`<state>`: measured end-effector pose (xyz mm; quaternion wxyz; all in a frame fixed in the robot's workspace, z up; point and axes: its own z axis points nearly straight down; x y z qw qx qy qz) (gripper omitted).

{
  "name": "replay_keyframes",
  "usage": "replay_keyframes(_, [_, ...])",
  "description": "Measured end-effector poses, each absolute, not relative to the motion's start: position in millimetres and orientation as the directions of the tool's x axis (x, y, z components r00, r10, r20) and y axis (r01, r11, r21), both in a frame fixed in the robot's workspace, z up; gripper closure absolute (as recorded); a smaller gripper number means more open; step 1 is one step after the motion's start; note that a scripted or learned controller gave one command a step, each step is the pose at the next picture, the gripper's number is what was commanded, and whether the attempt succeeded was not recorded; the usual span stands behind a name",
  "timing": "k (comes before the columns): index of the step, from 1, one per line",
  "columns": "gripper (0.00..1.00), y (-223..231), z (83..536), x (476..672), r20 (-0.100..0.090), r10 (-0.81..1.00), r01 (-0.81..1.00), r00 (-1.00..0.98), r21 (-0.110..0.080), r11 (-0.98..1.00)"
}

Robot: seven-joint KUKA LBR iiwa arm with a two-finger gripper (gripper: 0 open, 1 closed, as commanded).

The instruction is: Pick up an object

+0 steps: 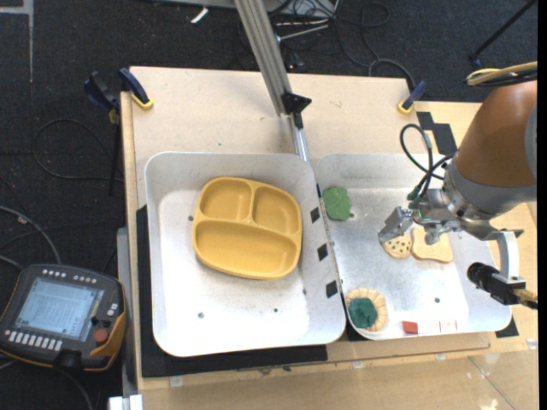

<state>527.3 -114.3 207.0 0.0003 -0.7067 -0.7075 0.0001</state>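
in the right bin (444, 301), gripper (400, 229) touches cookie (396, 246).

Desk (214, 109): two bins side by side. Left bin (171, 314): one divided tray (248, 227), lying slightly toward 12 o'clock of centre. Right bin (376, 178): a leafy piece (337, 202) at 10 o'clock near the dividing wall; a spotted slice (397, 246) and a flat piece (434, 249) just beside each other at centre; a round item (365, 310) at 7 o'clock; a small block (411, 325) at 6 o'clock. End effector (402, 226) directly above the spotted slice. Handheld pendant (55, 313) off the desk, at 8 o'clock.
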Motion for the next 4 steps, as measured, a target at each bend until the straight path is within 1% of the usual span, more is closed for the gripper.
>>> replay_keyframes(1, [0.0, -114, 207, 527.3, 0.0, 1.0, 1.0, -0.001, -0.001, 0.001])
replay_keyframes(2, [0.0, -122, 147, 527.6, 0.001, 1.0, 1.0, 0.002, -0.006, -0.002])
replay_keyframes(3, [0.0, -122, 95, 528.0, 0.0, 1.0, 1.0, 0.001, 0.0, -0.001])
replay_keyframes(4, [1.0, -122, 107, 528.6, 0.0, 1.0, 1.0, 0.001, 0.002, -0.001])
